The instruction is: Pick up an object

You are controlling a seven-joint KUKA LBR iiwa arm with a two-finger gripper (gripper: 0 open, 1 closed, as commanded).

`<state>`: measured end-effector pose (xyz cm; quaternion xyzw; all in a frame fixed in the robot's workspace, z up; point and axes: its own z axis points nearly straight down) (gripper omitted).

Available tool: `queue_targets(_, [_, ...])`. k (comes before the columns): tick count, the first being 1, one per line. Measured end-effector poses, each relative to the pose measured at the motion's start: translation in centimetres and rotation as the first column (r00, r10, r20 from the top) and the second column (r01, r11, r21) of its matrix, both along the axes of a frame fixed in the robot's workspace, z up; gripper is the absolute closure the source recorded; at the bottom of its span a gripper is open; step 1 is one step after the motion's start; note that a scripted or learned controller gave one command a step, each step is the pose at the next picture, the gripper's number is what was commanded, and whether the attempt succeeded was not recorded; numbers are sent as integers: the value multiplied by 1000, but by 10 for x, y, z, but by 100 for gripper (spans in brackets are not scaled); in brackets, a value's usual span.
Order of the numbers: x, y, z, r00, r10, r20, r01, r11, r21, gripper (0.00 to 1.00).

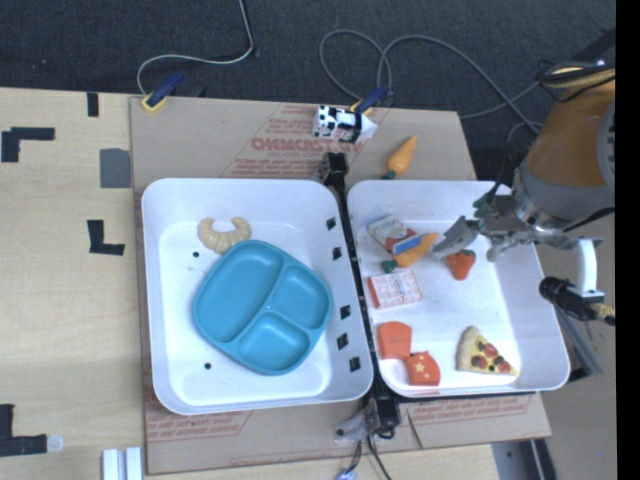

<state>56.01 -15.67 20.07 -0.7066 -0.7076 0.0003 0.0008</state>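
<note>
Nearest the lens, along the right bin's [520, 376] lower edge: toy pizza slice [485, 354], red block with a star [422, 368], orange-red block [394, 338], all below and left of the gripper [462, 236]. Gripper: reaches in from the right over the right bin; whether it is spread or pressed together cannot be told from this angle. Small red fruit-like toy [461, 264], likely the pick target: just beneath the gripper's tip, on the bin floor, contact uncertain. Orange-and-blue toy [408, 247] and printed card [394, 289]: close to the gripper's left. Advice for the step: centre over the red toy, descend straight, and close low enough to avoid nudging it toward its neighbours. Left bin [160, 268]: well to the gripper's left, holding a blue divided plate [262, 306] and a pale croissant-shaped toy [223, 232]. Toy carrot [401, 154]: outside the bins, on the cardboard sheet [260, 143]. Surface: wooden bench [60, 298] with black tape marks; dark carpet [100, 18] and loose cables [420, 58] beyond.
</note>
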Motion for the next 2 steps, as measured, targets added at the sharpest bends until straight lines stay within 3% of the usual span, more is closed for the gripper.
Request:
queue_targets(1, [43,40,-112,1000,1,2,-1,1000,-1,0])
queue_targets(2, [43,40,-103,1000,1,-2,-1,1000,0,100])
